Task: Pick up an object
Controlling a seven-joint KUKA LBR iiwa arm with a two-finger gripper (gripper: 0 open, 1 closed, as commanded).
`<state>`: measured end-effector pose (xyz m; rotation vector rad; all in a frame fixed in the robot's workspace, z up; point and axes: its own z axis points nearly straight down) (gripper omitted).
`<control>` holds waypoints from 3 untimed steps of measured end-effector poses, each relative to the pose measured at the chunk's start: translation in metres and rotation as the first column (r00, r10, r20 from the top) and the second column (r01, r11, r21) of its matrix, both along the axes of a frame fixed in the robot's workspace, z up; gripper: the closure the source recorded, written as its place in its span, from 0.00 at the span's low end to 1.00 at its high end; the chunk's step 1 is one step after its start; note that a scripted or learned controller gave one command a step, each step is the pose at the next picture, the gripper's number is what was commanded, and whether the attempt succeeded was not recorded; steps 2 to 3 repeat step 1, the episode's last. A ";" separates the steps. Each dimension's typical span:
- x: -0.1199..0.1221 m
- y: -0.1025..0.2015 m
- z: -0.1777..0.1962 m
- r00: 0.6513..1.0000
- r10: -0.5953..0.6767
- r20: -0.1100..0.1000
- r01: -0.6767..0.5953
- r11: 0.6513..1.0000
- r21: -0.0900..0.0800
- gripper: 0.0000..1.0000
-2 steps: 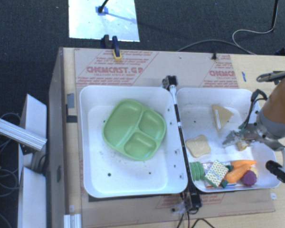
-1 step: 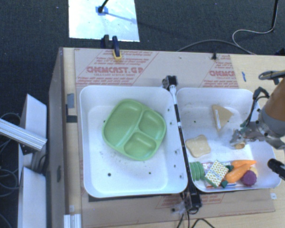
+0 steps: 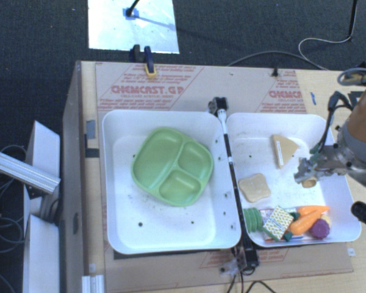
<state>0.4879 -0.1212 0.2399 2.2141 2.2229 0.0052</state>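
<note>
My gripper [image 3: 306,174] hangs over the right part of the right bin [image 3: 335,191], reaching in from the right. A small tan object [image 3: 310,182] shows right under its tip; whether it is held is unclear. In the same bin lie a pale wedge [image 3: 283,148] at the back and a tan bread slice [image 3: 254,187] near the middle. Along its front edge lie a green ribbed piece [image 3: 252,218], a patterned packet [image 3: 279,223], an orange carrot [image 3: 307,217] and a purple piece [image 3: 320,228].
The left bin [image 3: 125,224] holds a green divided plate [image 3: 172,165]. A dark rail [image 3: 230,163] runs between the two bins. Cardboard [image 3: 171,84] covers the bench behind them, and a cable [image 3: 332,112] hangs beside the arm at the right.
</note>
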 end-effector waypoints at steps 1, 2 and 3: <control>-0.001 0.090 -0.010 1.000 0.000 -0.004 0.000 1.000 0.001 1.00; -0.001 0.090 -0.010 1.000 0.000 -0.004 0.000 1.000 0.001 1.00; -0.001 0.090 -0.010 1.000 0.000 -0.004 0.000 1.000 0.001 1.00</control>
